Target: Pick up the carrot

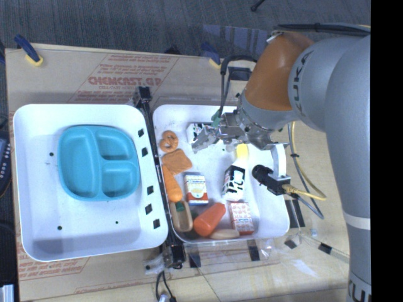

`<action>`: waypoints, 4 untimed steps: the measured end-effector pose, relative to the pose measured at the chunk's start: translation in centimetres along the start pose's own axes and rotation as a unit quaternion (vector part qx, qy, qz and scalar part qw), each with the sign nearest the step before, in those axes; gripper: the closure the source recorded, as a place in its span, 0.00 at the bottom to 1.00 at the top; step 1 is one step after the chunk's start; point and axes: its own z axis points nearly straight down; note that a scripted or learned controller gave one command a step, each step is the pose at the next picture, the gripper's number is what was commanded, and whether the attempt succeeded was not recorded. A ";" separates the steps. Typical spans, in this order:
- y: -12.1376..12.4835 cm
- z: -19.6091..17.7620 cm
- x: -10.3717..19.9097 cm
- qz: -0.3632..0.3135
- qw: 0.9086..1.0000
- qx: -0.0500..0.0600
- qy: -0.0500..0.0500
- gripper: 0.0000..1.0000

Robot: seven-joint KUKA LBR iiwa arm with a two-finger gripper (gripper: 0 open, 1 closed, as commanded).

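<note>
The carrot [172,187] lies in the right bin [277,216], along its left wall, long axis running roughly front to back. Its thick end touches a tan bread-like piece [177,161]; its narrow end points toward a wooden-handled item [182,216] at the front of the bin. A small pretzel-shaped pastry [168,141] sits just behind the bread-like piece.

The gripper [203,137] hovers over the rear of the right bin, well apart from the carrot, behind it and to its right. Nothing is seen between the fingers; whether the jaws stand wide or narrow cannot be told from this view.

Just right of the carrot stands a small carton [196,189]. Farther right are a black-and-white bottle with a yellow cap [235,180], a red-and-white packet [241,217], and an orange-red sausage-shaped item [209,219] near the front wall.

The left bin [31,187] holds a blue divided tray [99,162]. Both bins rest on a cardboard sheet [94,74].
</note>
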 end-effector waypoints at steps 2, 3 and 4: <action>2.4 0.3 8.0 0.000 1.000 -0.001 -0.001 0.00; -1.5 0.9 6.5 -0.185 0.983 0.000 -0.001 0.00; -2.1 1.0 10.2 -0.201 0.980 0.000 0.000 0.00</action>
